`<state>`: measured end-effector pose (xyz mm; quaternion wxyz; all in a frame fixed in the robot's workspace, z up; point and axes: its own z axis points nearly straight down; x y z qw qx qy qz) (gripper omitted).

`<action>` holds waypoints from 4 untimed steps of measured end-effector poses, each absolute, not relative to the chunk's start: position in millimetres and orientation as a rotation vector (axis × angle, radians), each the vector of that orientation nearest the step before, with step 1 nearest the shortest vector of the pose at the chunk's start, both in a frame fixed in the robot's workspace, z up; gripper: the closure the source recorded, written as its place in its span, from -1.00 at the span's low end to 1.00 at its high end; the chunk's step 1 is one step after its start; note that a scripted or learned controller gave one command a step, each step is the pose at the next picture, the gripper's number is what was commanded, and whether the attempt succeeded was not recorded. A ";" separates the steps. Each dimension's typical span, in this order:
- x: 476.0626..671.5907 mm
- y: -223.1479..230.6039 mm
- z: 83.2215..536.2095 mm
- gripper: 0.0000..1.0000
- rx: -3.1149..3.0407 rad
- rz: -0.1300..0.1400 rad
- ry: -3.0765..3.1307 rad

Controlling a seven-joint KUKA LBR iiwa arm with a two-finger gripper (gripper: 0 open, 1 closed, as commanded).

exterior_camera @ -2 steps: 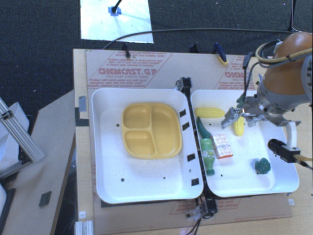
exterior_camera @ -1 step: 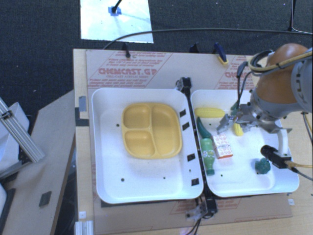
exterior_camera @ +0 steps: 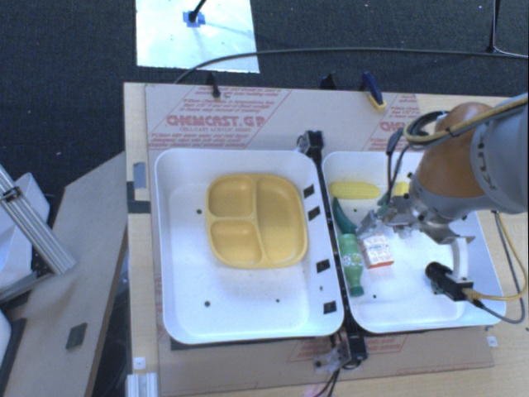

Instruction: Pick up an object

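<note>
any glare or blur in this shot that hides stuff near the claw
Camera view: even, soft lighting with faint shadows in the white bins; the reflective sheet at the top is washed out by glare; the picture is slightly soft, so the claw blends into the arm, and the label on the small box is unreadable.

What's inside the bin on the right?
In the right bin lie a yellow corn cob, a green bottle and a small red-and-white box. The arm covers that bin's far part.

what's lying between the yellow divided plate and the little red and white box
In the camera view, the black clips joining the two bins and the green bottle lie between the yellow plate and the box.
</note>
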<state>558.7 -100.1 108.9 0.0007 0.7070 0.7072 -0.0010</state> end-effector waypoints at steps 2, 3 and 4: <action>566.1 -103.7 185.2 1.00 2.213 0.006 2.222; 567.7 -103.9 239.3 1.00 2.212 0.007 2.222; 581.5 -52.5 226.7 1.00 2.210 0.005 2.232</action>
